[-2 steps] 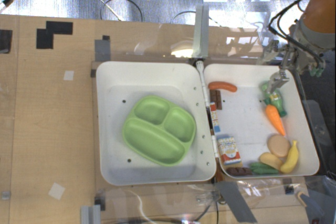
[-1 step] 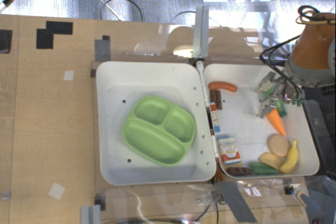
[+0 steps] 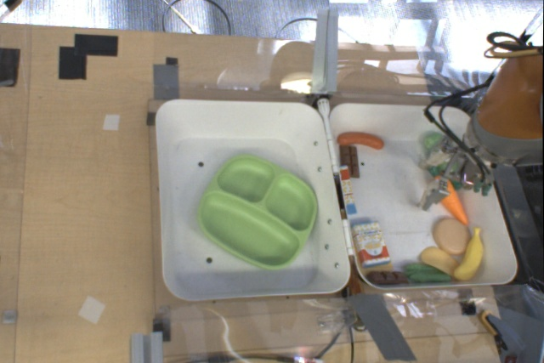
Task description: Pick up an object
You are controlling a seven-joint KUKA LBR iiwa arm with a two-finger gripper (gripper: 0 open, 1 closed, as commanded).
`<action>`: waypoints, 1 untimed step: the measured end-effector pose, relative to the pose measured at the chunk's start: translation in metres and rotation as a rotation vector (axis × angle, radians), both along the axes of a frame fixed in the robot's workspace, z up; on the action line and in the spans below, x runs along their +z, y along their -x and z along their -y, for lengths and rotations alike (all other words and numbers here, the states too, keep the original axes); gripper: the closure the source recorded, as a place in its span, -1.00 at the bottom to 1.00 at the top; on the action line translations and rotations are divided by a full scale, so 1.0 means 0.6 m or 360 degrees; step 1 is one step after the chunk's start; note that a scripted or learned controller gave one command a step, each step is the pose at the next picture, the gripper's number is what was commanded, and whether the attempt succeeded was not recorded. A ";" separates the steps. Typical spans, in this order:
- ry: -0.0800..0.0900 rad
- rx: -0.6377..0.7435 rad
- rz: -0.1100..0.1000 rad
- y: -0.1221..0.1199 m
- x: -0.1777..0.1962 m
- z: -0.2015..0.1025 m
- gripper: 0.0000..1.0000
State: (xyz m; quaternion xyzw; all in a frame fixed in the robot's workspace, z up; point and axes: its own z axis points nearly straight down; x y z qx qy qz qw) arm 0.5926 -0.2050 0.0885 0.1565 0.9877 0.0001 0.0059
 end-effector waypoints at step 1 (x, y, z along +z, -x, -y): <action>0.0000 -0.0055 0.0000 0.013 0.001 -0.033 -1.00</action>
